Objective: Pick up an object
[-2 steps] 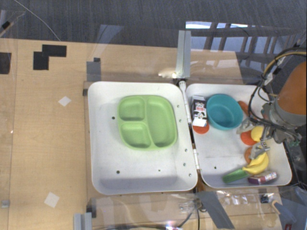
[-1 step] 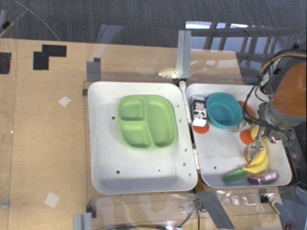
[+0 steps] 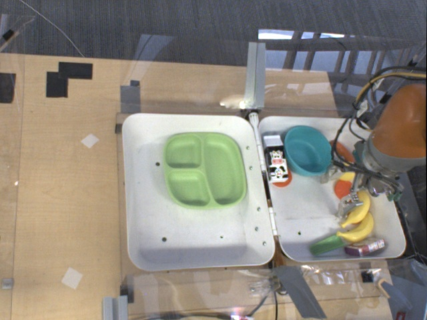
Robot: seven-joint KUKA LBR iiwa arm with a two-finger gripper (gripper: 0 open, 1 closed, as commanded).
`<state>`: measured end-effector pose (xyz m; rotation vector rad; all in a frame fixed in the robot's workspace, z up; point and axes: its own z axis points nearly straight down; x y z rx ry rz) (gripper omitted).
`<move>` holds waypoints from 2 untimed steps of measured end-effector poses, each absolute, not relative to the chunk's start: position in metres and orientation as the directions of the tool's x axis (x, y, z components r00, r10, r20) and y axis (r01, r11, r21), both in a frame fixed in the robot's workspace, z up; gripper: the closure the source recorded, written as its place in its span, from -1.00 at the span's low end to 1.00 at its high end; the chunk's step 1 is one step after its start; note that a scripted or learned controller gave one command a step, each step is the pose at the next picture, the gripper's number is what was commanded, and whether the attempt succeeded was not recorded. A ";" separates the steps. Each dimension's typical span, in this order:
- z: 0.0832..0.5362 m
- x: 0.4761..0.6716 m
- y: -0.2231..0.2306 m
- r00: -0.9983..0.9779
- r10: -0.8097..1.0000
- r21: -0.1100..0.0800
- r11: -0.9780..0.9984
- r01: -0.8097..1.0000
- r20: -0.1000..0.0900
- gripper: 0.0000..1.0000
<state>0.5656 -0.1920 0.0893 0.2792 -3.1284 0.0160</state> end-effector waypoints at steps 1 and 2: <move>0.090 0.569 -0.188 -0.960 -0.281 -0.023 0.959 -0.282 0.008 -1.00; 0.090 0.552 -0.164 -0.943 -0.332 -0.013 0.943 -0.332 -0.013 -1.00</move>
